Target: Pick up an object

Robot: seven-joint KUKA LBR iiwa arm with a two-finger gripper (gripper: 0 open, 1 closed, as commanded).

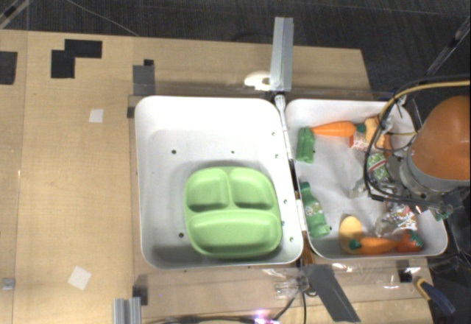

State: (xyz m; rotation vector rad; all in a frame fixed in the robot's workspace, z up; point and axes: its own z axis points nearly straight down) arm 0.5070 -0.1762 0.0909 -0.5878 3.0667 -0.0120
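The right bin (331,175) holds several toy foods. An orange carrot (335,129) lies at its far side, beside a small green piece (305,144). A green packet (315,213) lies along the left wall. At the near side sit a yellow fruit (352,226) and a second orange carrot (379,244). A shiny crinkled wrapper (401,219) lies just above that carrot. My gripper (391,201) hangs low over the bin's right part, beneath the orange band (443,140), close above the wrapper. The wrist and cables hide its tip.
The left bin (158,168) holds a green divided plate (232,210) in its near half. A metal post (282,54) stands behind the wall shared by the bins. Black and yellow cables (383,142) loop over the far right corner of the right bin.
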